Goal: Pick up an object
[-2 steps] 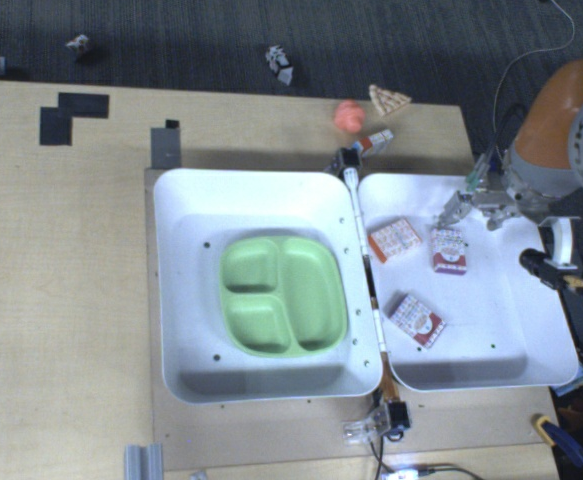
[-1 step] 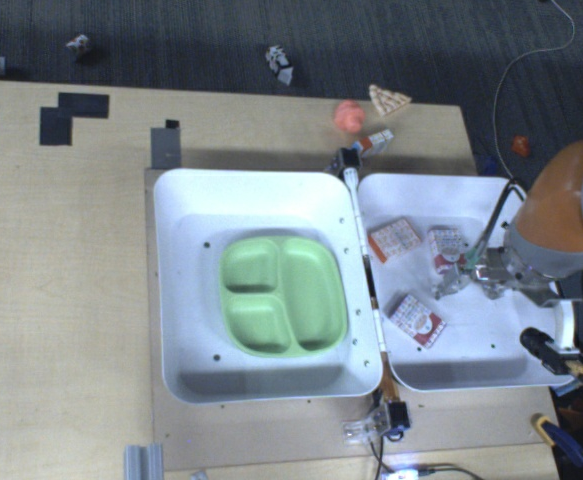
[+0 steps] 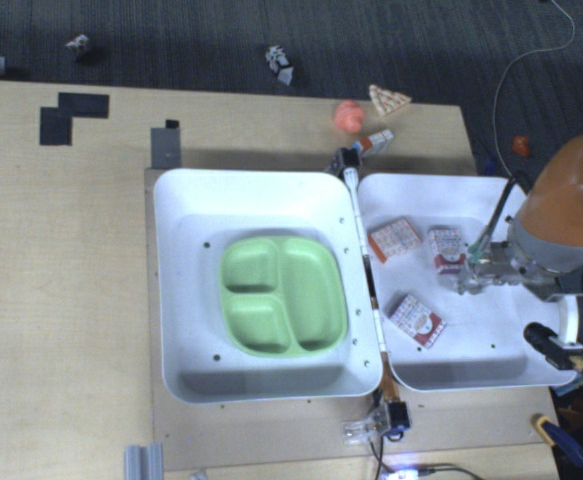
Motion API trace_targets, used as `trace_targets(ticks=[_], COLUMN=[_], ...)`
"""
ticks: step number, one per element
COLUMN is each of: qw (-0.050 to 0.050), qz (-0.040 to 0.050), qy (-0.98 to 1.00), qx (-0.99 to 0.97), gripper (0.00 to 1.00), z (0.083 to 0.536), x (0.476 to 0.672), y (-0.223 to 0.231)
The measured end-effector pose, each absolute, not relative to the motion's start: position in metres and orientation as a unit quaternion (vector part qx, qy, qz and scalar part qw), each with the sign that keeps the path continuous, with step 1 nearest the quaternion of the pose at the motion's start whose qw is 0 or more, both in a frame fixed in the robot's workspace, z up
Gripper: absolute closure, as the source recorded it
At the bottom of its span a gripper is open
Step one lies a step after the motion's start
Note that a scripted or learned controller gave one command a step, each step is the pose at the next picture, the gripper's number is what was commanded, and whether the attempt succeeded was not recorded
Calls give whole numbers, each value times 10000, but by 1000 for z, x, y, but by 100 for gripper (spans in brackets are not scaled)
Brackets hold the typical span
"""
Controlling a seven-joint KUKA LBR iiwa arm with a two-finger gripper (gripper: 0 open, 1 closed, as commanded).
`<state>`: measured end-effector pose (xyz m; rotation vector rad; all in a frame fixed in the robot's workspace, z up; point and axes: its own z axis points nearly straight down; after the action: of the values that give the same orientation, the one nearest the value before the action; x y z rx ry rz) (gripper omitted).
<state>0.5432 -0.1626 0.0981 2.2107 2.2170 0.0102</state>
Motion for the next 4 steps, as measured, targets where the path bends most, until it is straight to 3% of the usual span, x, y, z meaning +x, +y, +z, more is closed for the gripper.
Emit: trace_targets(ticks=[1, 2, 3, 4], qw=[51, 65, 63, 48], qz=[32, 44, 43, 27], qy=[7082, 7087, 7089, 7079], qx=[7060, 7054, 7053, 7063], gripper=[0, 100, 0, 0], z=[98, 109, 109, 87], x=[543, 544, 544, 492], y=[-163, -162, -162, -103])
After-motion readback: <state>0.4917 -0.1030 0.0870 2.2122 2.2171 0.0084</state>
